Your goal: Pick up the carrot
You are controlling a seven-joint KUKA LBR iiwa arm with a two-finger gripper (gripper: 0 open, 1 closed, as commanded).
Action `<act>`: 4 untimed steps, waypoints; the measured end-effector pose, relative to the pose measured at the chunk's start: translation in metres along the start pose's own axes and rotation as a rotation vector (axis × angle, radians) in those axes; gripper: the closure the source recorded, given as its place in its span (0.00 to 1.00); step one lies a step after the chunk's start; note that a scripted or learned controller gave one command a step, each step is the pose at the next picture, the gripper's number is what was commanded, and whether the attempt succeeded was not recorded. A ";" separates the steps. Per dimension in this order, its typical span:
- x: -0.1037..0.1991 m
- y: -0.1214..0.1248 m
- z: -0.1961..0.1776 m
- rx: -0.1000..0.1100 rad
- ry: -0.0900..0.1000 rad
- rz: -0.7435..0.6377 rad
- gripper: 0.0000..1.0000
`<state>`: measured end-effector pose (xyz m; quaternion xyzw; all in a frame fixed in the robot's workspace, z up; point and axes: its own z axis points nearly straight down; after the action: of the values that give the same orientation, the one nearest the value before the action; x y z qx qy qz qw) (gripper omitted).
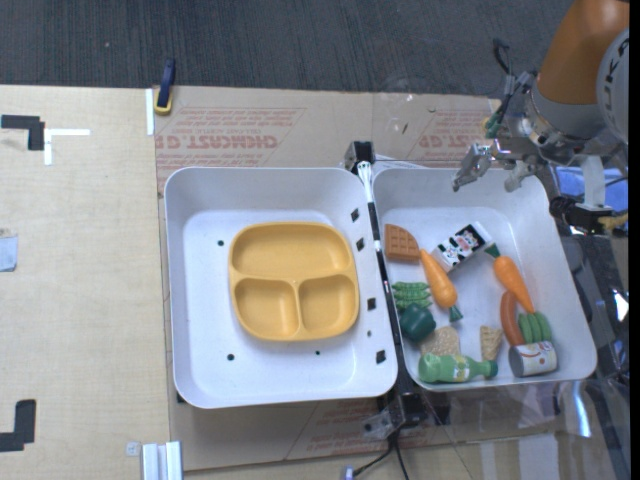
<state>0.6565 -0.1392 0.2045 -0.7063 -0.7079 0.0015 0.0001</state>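
Claw (492,165), fingers spread and holding nothing, hovers over the far rim of the right bin (566,268), apparently staged for descent toward the carrot (513,280) lying loose among toy foods near that bin's right wall.

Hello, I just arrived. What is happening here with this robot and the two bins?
A robot arm reaches in over the right bin, which holds toy food. Its hand hangs above the bin's far edge and holds nothing. Two carrots lie in this bin, one near the middle and one further right. The left bin holds a yellow tray.
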 end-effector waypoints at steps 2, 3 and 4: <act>-0.036 -0.075 0.094 -0.053 -0.001 0.062 0.00; -0.023 -0.107 0.096 -0.054 -0.003 0.226 0.00; 0.035 -0.114 0.097 -0.048 -0.013 0.024 0.00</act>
<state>0.5420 -0.1044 0.1076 -0.7145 -0.6992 -0.0110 -0.0215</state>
